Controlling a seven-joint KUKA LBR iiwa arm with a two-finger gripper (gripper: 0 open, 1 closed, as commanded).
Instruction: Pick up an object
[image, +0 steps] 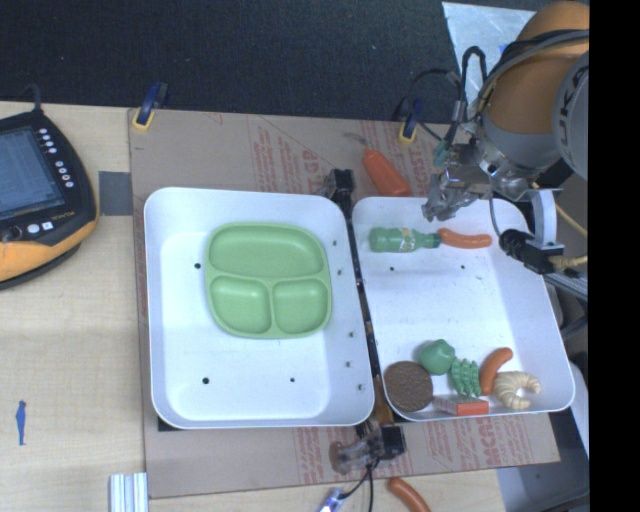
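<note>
The claw (440, 207) hangs over the far end of the right white plastic bin (520, 320), just beside a small green toy bottle (400, 240) and a thin orange toy sausage (466, 239); I cannot tell how wide it is. The bottle looks light, hard and a bit slippery, so I would grab its fat middle. The red writing on the brown cardboard sheet (250, 150) on the surface is too small to read
</note>
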